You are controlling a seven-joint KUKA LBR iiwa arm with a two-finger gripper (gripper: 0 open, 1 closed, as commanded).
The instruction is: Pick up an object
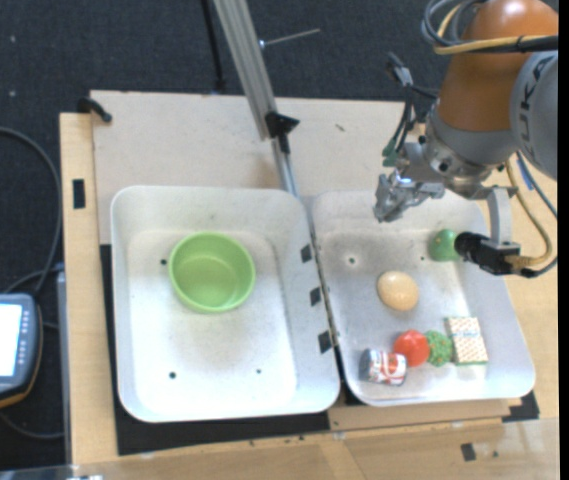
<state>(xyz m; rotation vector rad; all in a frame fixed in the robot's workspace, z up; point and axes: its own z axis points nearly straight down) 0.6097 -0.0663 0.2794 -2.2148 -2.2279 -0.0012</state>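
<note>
The gripper (396,204) hangs over the far edge of the right bin (352,236). It is of grey metal, and I cannot tell if it is released or clenched; nothing shows in it. Above it is the orange band (499,33), round and glossy, on the grey arm (484,118).

In the right bin I count six things. One green ball (443,244) lies near the gripper, toward the right wall, partly hidden behind a black part. One egg (397,290), pale beige and smooth, lies in the middle of the bin, apart from the rest. At the near side four things lie close in a row: one small can (386,367) with a shiny white and red wrap, one red tomato (413,348), round and glossy, one small green leafy piece (438,348) just beside the tomato, and one small box (467,339), rectangular, with a dotted pattern.

In the left bin (144,368) there is one bowl (212,271), light green, round, of smooth plastic, standing upright.

Both bins are white, shallow, with rounded corners and a speckled floor. One metal pole (249,53) rises at a slant behind them.
</note>
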